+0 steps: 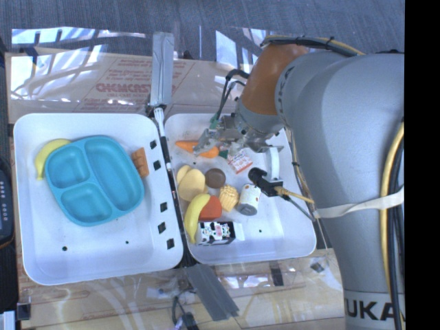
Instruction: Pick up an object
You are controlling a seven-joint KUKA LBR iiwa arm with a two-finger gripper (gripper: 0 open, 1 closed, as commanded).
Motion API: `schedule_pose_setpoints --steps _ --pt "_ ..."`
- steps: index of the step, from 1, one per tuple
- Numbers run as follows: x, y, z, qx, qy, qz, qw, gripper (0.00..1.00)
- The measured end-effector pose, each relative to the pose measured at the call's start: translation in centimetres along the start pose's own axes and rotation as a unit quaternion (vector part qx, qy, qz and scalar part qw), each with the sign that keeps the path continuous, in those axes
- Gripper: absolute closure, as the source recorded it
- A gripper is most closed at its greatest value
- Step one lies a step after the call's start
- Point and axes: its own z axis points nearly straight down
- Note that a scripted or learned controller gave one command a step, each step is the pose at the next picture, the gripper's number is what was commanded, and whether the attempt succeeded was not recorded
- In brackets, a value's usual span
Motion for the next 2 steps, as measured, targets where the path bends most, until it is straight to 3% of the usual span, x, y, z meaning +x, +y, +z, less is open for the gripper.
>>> schedule_pose_setpoints --steps 1,2 --pt "0.8 1.3 0.0 0.006 -0.002 0.084 0.9964 0.00" --pt "1.0 -4.4 -0.1 -0.001 0.000 0.116 0.9933 0.00"
